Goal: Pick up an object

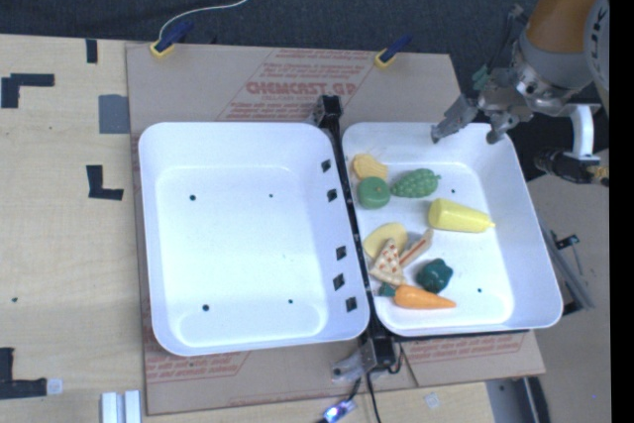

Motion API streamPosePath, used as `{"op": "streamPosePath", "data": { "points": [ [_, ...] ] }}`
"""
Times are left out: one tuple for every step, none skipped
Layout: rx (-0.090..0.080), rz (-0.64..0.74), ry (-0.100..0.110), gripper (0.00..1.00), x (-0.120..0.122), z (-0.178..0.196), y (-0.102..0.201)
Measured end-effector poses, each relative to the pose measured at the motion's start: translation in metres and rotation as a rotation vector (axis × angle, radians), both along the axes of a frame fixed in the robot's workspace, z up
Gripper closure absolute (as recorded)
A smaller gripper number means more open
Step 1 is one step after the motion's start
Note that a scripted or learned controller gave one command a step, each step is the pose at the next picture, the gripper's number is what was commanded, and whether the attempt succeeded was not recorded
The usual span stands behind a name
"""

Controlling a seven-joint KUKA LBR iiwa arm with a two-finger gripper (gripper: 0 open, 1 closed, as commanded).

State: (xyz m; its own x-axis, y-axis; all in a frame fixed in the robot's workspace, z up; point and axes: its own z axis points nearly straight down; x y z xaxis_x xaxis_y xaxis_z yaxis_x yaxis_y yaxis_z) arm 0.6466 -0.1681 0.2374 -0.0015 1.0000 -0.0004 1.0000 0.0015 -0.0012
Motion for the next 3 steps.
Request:
{"op": "streamPosePath", "data": {
  "points": [
    [0.001,-0.009,0.009,0.00,-0.103,-0.049,-0.059],
    [0.000,0.000,0.000,1.00,-0.096,-0.037,-0.055],
    [-0.004,0.004,-0.021,1.00,-0.085,0.308,0.014]
  ]
}}
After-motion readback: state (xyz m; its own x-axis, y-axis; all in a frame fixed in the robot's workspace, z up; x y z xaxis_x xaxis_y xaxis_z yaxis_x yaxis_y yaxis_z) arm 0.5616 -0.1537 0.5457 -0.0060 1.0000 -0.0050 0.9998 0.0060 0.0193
